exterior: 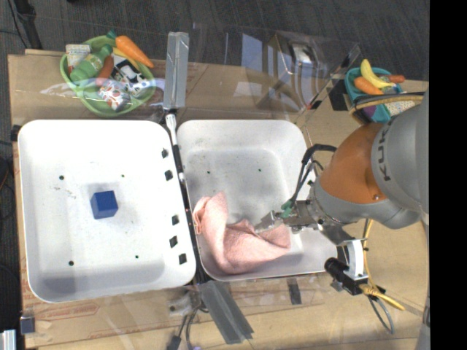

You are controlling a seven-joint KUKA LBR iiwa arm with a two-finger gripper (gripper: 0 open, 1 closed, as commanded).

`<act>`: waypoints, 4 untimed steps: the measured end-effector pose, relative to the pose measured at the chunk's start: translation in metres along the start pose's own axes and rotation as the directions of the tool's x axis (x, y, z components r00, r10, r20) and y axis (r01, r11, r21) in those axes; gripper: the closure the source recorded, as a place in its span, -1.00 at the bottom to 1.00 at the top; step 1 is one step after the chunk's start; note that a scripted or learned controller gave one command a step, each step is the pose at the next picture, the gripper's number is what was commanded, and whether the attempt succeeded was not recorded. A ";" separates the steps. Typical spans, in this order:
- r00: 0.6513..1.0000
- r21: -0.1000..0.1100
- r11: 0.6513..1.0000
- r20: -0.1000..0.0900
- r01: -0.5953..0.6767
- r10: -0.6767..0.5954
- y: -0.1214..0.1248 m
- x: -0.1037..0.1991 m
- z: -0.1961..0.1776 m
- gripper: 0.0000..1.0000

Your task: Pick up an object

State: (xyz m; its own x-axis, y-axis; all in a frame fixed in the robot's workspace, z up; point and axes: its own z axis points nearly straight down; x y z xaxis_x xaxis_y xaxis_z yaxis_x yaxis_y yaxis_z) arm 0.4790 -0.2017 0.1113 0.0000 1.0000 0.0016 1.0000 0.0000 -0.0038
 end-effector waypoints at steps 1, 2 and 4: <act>1.000 -0.001 1.000 0.000 -0.004 0.004 -0.002 0.000 0.019 -1.00; 1.000 0.000 1.000 0.000 -0.001 0.001 -0.001 0.000 0.010 1.00; 1.000 0.002 1.000 -0.001 0.002 -0.002 -0.001 0.001 0.000 1.00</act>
State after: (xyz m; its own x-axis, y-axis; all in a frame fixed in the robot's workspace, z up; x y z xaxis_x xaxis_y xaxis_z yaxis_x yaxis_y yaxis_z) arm 0.4781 -0.2012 0.1109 -0.0020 1.0000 0.0023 1.0000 0.0020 -0.0063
